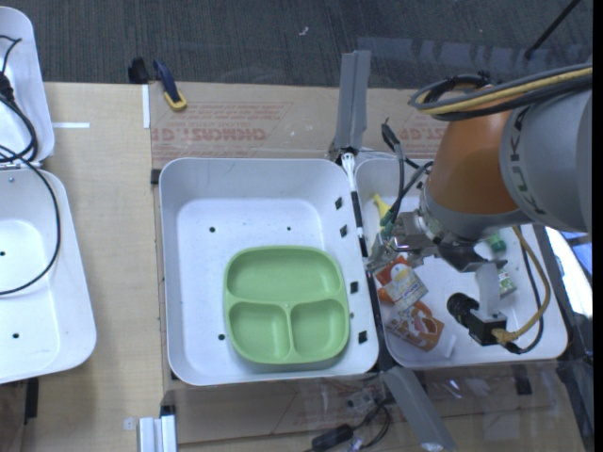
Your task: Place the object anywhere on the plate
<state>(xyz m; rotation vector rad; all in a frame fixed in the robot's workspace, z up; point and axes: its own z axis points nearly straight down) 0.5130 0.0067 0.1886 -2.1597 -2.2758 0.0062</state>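
Note:
A light green plate (285,303) with three compartments lies in the left white bin (188,252), toward its front right. My gripper (394,245) is down in the right bin (551,332) by its left wall, under the orange-banded wrist. Just below it lies a red, orange and white packet (401,285), with a second similar packet (420,326) nearer the front. I cannot make out whether the gripper touches the upper packet. A yellow item (382,206) sits behind the gripper. The arm hides much of the right bin.
A raised divider (358,224) separates the two bins. A small green and white item (496,246) lies to the right under the arm. Black and yellow cables (509,332) hang from the wrist. Another white tray (38,281) sits at far left.

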